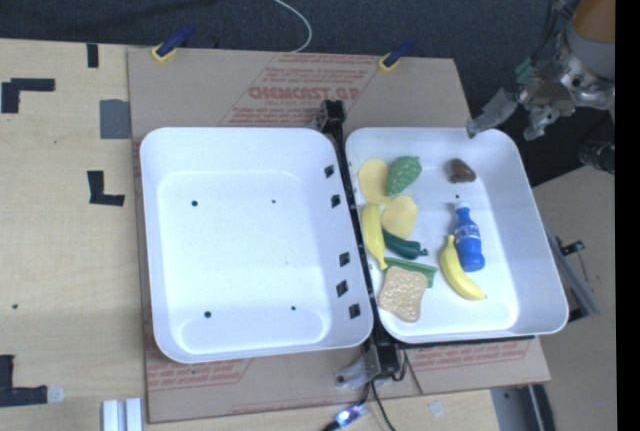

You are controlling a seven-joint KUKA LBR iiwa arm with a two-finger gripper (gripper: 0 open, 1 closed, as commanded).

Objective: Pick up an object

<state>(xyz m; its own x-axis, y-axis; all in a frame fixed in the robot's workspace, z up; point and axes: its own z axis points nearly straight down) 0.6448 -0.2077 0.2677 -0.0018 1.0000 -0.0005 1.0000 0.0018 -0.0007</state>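
Note:
The right bin (pixel 535 249) holds several toy foods. Among them are a blue bottle (pixel 467 239), a banana (pixel 458 274), a slice of bread (pixel 404 292), a green leafy piece (pixel 404 174), a small brown lump (pixel 460 170) and yellow pieces (pixel 372 179) along its left wall. My gripper (pixel 502 129) hangs over that bin's far right corner, above and to the right of the brown lump. It is open, with nothing between its fingers.
The left bin (pixel 160 249) sits beside the right one, joined by a black clip strip (pixel 345 219). Both rest on a cardboard sheet (pixel 290 89) held by blue and yellow clamps. A cable (pixel 285 4) runs down at the back.

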